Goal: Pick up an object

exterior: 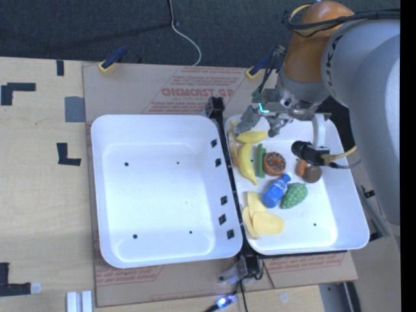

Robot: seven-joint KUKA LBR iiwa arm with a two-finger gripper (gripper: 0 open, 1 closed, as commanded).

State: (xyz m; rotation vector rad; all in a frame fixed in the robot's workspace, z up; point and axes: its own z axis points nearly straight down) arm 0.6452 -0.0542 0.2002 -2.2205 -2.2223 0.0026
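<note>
We see the gripper (261, 121) low over the far end of the right bin (338, 236), w/ fingers spread apart and nothing between them, just above the yellow banana (247, 161). That's probably the target: it lies at the pile's edge. The blue bottle (275, 192) and green toy (295, 194) sit nearer, crowded together, so harder to grab.

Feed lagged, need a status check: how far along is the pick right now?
Done: the gripper has reached the right bin and sits at its top-left corner, above the banana. In hand: nothing visibly between its fingers. Left: the grasp and lift; the blue bottle, green toy and other items all lie in the bin.
</note>
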